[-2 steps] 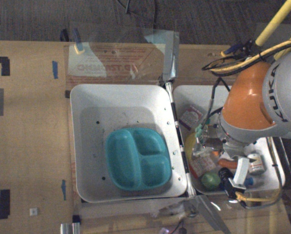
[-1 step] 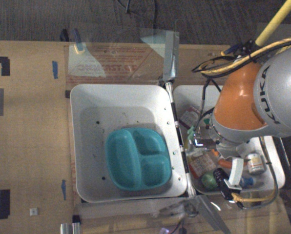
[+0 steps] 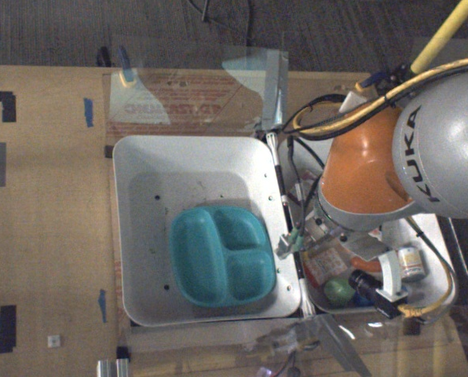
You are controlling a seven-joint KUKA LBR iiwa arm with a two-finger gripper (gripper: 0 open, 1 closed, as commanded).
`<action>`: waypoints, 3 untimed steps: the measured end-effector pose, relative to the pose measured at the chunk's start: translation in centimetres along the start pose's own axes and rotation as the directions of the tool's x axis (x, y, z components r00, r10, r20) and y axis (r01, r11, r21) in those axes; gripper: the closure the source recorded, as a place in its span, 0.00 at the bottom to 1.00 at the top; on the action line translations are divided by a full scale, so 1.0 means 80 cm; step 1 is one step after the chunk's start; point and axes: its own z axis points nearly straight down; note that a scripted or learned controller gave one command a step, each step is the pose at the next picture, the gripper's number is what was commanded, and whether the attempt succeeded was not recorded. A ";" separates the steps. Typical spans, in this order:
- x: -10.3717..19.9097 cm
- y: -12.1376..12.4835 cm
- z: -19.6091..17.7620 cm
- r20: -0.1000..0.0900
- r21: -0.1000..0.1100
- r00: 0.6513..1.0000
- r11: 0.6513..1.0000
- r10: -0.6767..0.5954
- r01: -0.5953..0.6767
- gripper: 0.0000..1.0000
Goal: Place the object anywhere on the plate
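Sitting in the left bin (image 3: pixel 132 171), a teal plate (image 3: pixel 218 254); pincer (image 3: pixel 316 246) state unclear.

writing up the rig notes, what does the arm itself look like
The arm is a rounded silver-grey shell with black KUKA lettering down its side and a wide orange band above the wrist. Yellow and black cables loop along it, and a yellow tube runs off to the upper right. Lower down are small metal and white fittings.
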 end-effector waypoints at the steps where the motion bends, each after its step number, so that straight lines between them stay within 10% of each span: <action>1: 0.016 0.008 0.000 0.002 -0.003 1.000 1.000 0.003 -0.003 1.00; 2: 0.073 0.041 0.103 0.006 -0.012 0.998 0.998 -0.055 0.055 1.00; 3: 0.069 0.039 0.103 0.010 -0.009 0.999 0.999 -0.050 0.050 0.00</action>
